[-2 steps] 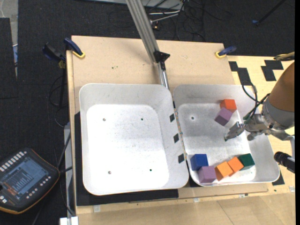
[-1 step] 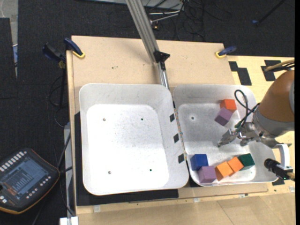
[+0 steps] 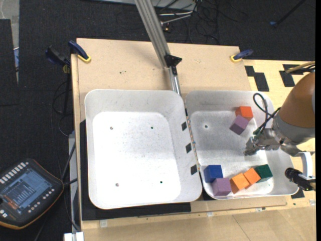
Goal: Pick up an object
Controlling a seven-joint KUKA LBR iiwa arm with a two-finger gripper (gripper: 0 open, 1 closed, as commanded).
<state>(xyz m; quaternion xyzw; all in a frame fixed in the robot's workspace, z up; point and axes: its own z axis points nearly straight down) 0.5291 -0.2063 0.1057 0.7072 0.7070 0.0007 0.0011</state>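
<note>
No legible text, label, brand or number is found. The screen of the handheld control pendant at the lower left is lit, but its contents are too small and blurred to be read. Black square marker patterns are printed on the bench at the upper right; no characters are carried by them.

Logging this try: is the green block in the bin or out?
In. The green block lies inside the right bin, beside an orange block.
</note>
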